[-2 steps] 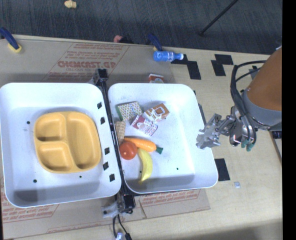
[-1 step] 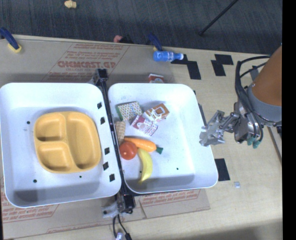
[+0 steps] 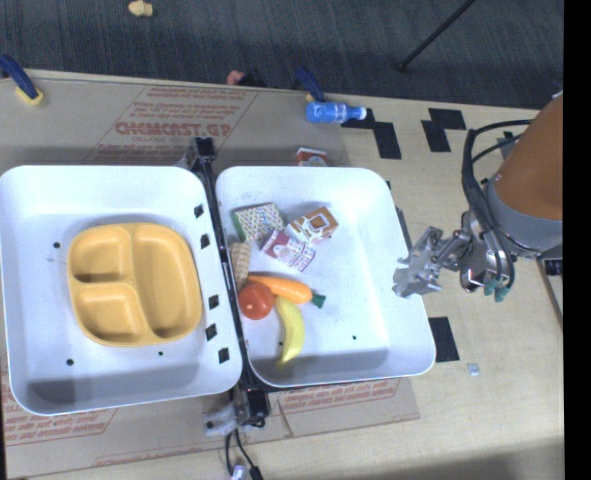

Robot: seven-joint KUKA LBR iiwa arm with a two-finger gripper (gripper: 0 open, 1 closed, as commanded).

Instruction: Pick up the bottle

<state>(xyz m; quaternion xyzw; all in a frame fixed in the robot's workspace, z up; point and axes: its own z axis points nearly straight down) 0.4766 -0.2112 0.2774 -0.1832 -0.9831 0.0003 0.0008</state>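
The bottle is small and blue with a pale cap. It lies on its side on the bench beyond the far edge of the right bin, outside both bins. My gripper hovers just off the right rim of the right bin, well in front of and to the right of the bottle. Its fingers are open and hold nothing. The grey wrist with the orange band reaches in from the right.
The right bin holds a banana, a carrot, a tomato and several small snack packs. A yellow divided plate lies in the left bin. Blue clamps sit at the bench's back edge.
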